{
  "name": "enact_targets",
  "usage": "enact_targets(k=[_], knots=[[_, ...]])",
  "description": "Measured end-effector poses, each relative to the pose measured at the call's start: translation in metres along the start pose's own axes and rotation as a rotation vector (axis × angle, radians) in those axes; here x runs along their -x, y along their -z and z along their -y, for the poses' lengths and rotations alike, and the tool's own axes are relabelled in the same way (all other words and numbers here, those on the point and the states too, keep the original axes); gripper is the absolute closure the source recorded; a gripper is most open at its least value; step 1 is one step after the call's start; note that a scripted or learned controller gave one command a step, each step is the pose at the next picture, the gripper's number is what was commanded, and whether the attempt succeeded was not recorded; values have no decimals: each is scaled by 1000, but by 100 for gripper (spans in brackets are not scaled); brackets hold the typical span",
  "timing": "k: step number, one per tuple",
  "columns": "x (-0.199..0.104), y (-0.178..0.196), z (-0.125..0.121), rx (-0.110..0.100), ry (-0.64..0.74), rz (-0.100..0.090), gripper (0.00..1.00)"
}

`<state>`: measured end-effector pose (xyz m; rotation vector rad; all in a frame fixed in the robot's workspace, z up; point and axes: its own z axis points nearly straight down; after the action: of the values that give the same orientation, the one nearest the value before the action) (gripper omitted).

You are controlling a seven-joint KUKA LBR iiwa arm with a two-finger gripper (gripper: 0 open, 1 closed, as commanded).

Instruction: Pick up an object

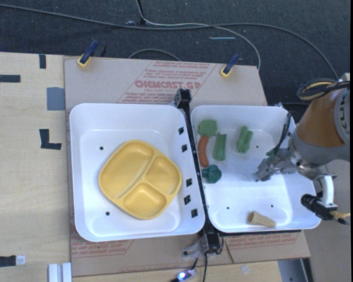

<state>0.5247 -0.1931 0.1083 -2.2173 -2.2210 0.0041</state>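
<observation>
Two shallow white bins sit side by side on cardboard: the left bin [82, 157] holds a yellow divided plate [140, 178], and the grey arm [320, 131] reaches into the right bin [241, 219] from the right. Its gripper [265, 172] hangs low near that bin's right wall, holding nothing, apart from the toys. Smaller items lie there: an orange carrot [203, 150] beside two green pickles [219, 147] [244, 140], a broccoli floret [207, 127], a teal piece [211, 173], and a tan wedge [261, 219].
</observation>
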Motion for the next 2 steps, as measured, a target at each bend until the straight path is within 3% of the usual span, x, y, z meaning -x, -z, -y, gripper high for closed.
enact_targets(k=[2], knots=[[-8,96,-6,8,1,2,100]])
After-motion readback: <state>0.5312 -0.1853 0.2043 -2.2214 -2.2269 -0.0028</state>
